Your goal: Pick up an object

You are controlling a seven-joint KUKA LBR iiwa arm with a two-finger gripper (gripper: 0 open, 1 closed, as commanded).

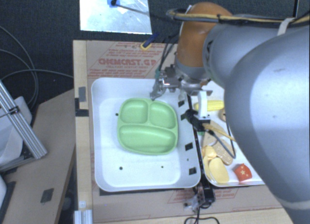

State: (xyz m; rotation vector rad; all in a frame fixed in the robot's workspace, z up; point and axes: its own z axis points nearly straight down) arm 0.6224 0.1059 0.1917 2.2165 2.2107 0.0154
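Plastic, light and stiff: that is how I judge the green divided plate (147,126), which lies flat in the left bin (104,121) just below and to the left of my gripper (162,88). It has three compartments and a raised rim, and the rim is the only part thin enough for two fingers to close on. The far edge of the plate sits right under my fingertips, so that edge is where I would take hold, one finger inside the rim and one outside. The surface looks smooth and glossy, so I expect it to slip or tilt if pinched at one edge, swinging down under its own weight. It should not break.

My gripper hangs over the upper edge of the left bin, at the plate's far rim, and whether it is spread or pressed together I cannot tell from this view; nothing shows between its tips.

To my right, in the right bin (252,182), lie toy foods: a corn cob (213,105), pale yellow slices (216,167) and a red strawberry (242,171). These look small, light and easier to enclose whole.
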